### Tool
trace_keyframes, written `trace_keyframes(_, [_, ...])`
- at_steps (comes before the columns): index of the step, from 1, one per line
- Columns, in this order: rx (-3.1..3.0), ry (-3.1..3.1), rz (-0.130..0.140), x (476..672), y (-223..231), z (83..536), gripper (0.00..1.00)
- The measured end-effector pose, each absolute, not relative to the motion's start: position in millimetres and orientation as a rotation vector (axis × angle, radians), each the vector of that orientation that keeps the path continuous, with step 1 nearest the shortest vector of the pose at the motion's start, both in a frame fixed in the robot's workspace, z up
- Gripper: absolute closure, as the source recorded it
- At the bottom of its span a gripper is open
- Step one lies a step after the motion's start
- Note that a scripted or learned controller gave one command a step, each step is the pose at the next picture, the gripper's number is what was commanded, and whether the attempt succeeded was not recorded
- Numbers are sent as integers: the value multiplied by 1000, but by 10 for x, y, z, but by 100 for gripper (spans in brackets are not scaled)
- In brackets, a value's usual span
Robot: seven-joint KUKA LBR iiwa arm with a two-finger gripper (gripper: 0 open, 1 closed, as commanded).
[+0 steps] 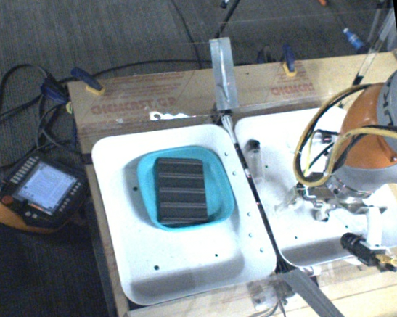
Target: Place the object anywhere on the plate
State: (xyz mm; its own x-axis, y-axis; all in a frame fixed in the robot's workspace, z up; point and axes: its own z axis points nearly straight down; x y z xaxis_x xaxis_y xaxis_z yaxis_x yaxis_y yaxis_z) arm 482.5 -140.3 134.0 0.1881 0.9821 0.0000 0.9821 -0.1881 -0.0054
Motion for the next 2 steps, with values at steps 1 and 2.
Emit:
trace_keyframes(1, [-2195,-2246,5,4833,-2069,2065,0])
trace_keyframes(2, [-2260,-2177,4,4828,-1635,1132,0])
